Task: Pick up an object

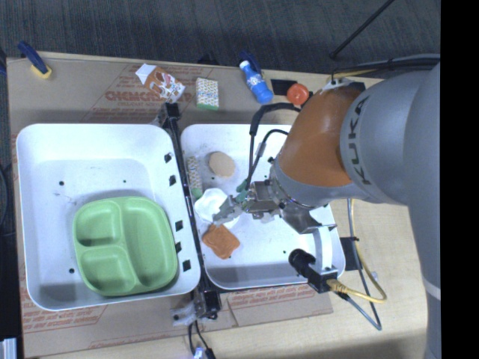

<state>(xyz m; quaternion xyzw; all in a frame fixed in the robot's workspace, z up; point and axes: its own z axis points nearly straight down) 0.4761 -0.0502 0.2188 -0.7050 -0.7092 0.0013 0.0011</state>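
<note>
The right bin (299,264) holds a tan round piece (221,164), a white crumpled object (210,202), an orange-brown chunk (221,241) and a thin striped item (194,173) against its left wall. My gripper (233,203) reaches in from the right, low over the bin's middle. Its tip is right against the white object's right side. The orange-brown chunk lies just below the tip and the tan piece just above it. The wrist and orange band hide the bin's right part.
A green divided plate (125,244) lies in the left bin (45,155). Behind the bins are a snack packet (161,83), a small green-white box (206,93), a blue bottle (257,82) and an orange cap (297,93). A yellow cable (359,294) trails at the front right.
</note>
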